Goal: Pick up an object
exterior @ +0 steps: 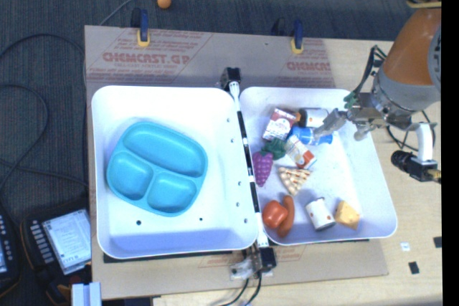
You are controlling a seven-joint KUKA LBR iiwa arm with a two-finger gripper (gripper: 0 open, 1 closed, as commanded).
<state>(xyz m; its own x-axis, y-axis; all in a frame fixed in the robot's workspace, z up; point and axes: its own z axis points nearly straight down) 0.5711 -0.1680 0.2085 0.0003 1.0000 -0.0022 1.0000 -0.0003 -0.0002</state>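
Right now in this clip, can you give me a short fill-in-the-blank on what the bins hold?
The blue divided tray lies in the ____ bin. The purple grapes lie in the ____ bin. The small ball on the floor beyond the bench is ____. The pincer is above the ____ bin.

Missing words: left; right; orange; right.

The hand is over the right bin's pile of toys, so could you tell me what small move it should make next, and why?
Probably a short descent. The hand hangs over the upper part of the right bin, beside the blue-capped bottle, with nothing visibly held. Lowering there seems the nearest chance at a grasp, though crowding neighbours may spoil it.
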